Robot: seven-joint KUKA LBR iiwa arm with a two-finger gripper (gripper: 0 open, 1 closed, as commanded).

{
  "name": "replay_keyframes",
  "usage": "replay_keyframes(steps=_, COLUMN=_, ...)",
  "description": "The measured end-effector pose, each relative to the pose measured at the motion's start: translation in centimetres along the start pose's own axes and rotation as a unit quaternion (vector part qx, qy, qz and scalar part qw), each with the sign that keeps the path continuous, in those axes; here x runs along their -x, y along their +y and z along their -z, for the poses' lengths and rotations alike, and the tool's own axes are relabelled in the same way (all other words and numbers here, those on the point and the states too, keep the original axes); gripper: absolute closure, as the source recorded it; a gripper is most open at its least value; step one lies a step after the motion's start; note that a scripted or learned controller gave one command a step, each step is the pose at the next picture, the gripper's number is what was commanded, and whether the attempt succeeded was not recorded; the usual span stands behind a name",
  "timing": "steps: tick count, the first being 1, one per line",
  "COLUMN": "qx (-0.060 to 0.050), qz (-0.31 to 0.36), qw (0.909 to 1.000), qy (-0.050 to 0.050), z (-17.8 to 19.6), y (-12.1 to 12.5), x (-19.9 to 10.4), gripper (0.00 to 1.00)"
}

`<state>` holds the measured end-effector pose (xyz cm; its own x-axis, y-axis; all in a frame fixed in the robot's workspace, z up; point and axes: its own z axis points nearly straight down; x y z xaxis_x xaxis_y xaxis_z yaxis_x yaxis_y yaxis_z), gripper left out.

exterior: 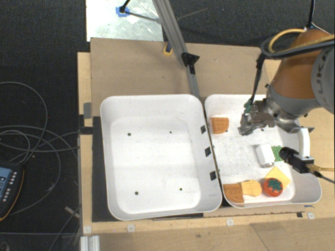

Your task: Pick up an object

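Observation:
My gripper hangs over the upper middle of the right bin, to the right of an orange-brown square block that lies by the bin's left wall. No object shows between its fingers. A white block lies below and to the right of the gripper, with a green piece at its side. At the front of that bin lie a tan and orange bread-like piece, a red tomato-like ball and a yellow wedge.
The left bin stands beside the right one, with black clips along their shared wall. A grey pole slants down to the bench behind the bins. Cables and a handheld pendant lie on the floor at the left.

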<state>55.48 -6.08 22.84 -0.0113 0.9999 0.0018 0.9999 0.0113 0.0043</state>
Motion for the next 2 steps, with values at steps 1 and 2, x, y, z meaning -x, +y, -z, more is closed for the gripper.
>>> replay_keyframes(steps=1, qx=-0.001, qz=0.001, qw=1.0, qy=0.0, z=0.2, y=1.4, x=-6.3, gripper=1.0)
replay_keyframes(steps=2, qx=-0.001, qz=0.0, qw=1.0, qy=0.0, z=-0.8, y=3.3, x=-11.3, gripper=1.0)
